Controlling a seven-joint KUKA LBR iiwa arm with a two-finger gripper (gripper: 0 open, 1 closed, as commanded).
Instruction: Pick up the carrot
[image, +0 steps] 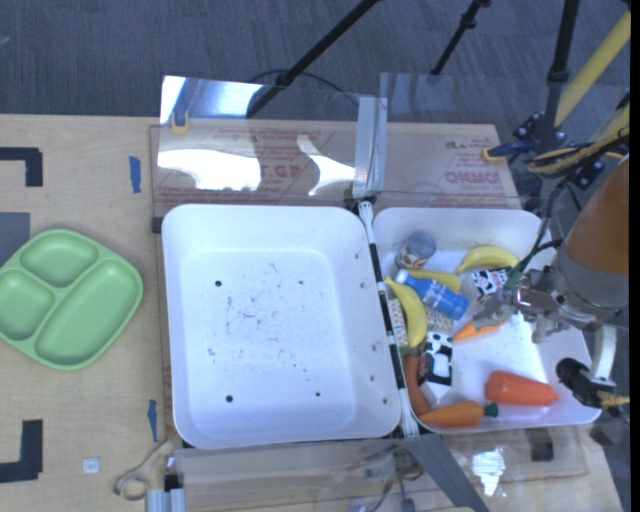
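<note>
Lying in right bin (560, 225): carrot (455, 413), bananas (487, 260) | pincer (520, 300) state unclear

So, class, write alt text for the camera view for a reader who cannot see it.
A grey robot arm reaches from the right over the right white bin, its gripper above toy food: bananas, a blue bottle and carrots along the near edge. The left bin sits beside it, and a green divided plate lies on the bench.
</note>
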